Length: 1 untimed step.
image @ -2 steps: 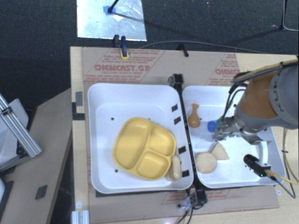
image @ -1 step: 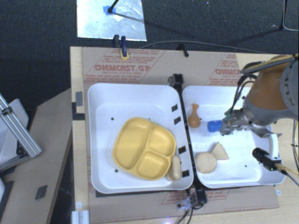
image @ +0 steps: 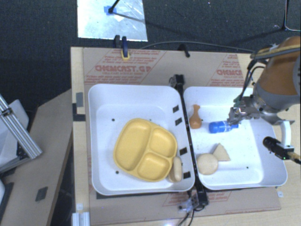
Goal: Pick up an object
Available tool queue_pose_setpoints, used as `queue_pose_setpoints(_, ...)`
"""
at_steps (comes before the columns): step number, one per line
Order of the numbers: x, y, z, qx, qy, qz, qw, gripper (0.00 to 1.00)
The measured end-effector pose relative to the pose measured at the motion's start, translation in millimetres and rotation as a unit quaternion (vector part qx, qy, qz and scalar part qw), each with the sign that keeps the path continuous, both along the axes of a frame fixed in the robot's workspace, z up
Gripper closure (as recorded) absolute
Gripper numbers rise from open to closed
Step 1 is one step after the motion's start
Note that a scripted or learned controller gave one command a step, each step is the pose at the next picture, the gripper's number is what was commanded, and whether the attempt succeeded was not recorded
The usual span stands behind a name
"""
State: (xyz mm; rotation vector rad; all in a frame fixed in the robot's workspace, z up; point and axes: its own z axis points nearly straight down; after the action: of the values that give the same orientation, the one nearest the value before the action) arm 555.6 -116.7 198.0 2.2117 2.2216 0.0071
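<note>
A blue cylinder (image: 217,126) lies on its side in the middle of the right bin (image: 270,171). My gripper (image: 236,117) hangs just over the cylinder's right end, coming in from the right on the grey arm with its orange band. How the gripper meets the cylinder is hidden by the wrist. A small orange pin-shaped piece (image: 195,117) lies to the left of the cylinder. Nearer the front of this bin sit a beige round object (image: 207,164) and a tan wedge (image: 221,152), touching each other.
The left bin (image: 106,102) holds a yellow divided plate (image: 145,149) with a beige oblong object (image: 176,169) against its right front edge. A black divider (image: 186,140) runs between the bins. A black fitting (image: 277,147) on the arm overhangs the right bin's right side.
</note>
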Motion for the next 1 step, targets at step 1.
queue_pose_setpoints(1,-5.5,-3.9,47.5,0.0,0.0,0.0,1.0,1.0)
